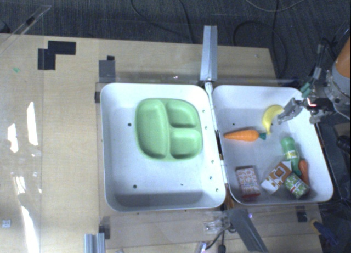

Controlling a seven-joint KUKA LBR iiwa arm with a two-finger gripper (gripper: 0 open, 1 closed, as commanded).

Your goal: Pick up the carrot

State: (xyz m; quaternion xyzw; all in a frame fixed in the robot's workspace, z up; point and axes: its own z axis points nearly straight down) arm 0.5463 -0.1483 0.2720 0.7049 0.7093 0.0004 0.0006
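Lying near the middle of the right bin [323,189], the carrot [241,135] is a smooth, tapering orange shape with its pointed end toward the divider and a small green stub at its thick end, which sits just beside a curved, glossy yellow banana [270,117]. Both bins are shallow, white, rounded-cornered trays with a matte, faintly speckled floor. The left bin [118,153] holds a pale green plastic plate [167,128] moulded into three compartments, one long and two smaller, with soft rounded edges. Toward the near right of the right bin, a green bottle [289,149] lies beside a small orange-red piece [304,170], and below them lie a brown and white carton [278,176] and a green packet [296,186]; a flat reddish box [248,180] with a patterned face rests near the front wall. Print shows on these packs but is too small to read. The bench is pale wood with black tape marks at its far left, and black cables loop over the dark floor beyond. The gripper [301,107] comes in at the right edge over the far right corner of the right bin, a grey metal finger reaching toward the banana, well apart from the carrot. Nothing shows between its fingers; whether they are spread or closed I cannot tell.
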